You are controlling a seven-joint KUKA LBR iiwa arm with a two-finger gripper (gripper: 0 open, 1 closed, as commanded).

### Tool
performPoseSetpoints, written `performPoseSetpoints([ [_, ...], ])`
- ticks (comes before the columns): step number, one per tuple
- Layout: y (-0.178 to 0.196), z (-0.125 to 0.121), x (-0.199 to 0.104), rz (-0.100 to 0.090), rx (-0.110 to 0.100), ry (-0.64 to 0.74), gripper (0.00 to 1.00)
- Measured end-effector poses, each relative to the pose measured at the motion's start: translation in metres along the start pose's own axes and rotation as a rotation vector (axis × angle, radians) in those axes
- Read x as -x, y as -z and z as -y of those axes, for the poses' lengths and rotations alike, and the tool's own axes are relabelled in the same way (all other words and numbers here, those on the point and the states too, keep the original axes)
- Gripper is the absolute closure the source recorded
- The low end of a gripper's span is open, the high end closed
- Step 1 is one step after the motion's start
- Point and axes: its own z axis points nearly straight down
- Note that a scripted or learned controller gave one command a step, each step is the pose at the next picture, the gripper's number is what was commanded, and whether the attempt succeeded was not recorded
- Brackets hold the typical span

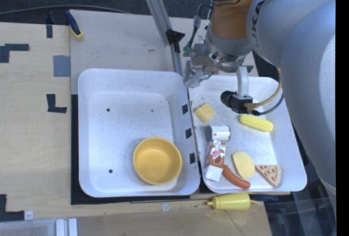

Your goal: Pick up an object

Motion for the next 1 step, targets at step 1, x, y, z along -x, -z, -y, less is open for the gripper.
performPoseSetpoints([
  [1,-0.0051,-0.0248,-0.0442,0.0,0.0,0.0,1.0],
])
